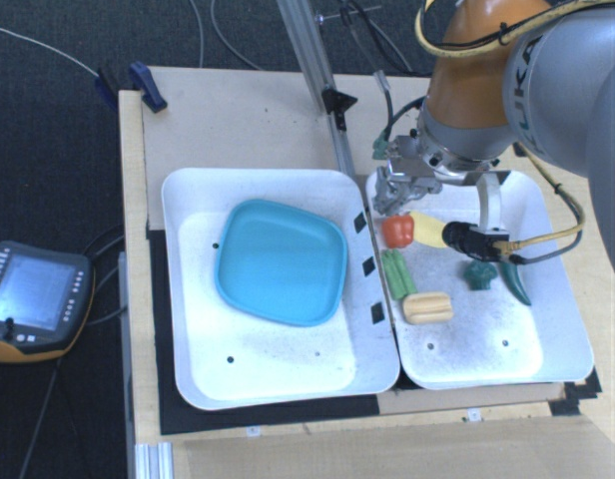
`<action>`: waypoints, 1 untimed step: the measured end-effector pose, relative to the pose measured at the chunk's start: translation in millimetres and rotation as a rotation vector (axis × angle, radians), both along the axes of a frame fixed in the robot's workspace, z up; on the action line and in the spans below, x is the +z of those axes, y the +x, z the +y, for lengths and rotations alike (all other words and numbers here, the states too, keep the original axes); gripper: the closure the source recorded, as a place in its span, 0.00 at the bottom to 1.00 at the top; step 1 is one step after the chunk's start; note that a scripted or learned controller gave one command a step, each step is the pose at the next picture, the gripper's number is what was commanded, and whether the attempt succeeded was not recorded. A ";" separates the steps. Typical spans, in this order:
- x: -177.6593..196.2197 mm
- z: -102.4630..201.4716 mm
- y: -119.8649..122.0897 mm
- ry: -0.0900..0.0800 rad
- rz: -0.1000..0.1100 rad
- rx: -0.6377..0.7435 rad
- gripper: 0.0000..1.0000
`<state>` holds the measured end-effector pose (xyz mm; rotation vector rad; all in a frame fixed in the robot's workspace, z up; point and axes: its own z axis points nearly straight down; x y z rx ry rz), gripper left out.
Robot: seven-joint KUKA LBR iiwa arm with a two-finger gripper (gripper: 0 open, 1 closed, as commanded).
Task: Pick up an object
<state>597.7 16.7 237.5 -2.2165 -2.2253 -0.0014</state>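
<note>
Red toy (398,232) just below claw (390,196) | claw state: cannot tell

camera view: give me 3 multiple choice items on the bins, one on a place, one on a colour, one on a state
1. Where does the plate lie?
A. left bin
B. right bin
C. on the bench outside the bins

2. What colour is the plate?
A. red
B. light blue
C. yellow

3. How does the plate lie?
A. standing on edge
B. stacked on the toys
C. flat on the bin floor

Key: 1 A, it sits inside the left bin's walls. 2 B, its whole face is light blue. 3 C, its full top face shows and nothing lies under it. The gripper is over the right bin, above a red toy.
</note>
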 end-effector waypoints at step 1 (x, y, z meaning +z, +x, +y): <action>9.6 48.8 -19.7 0.000 -0.001 0.001 1.00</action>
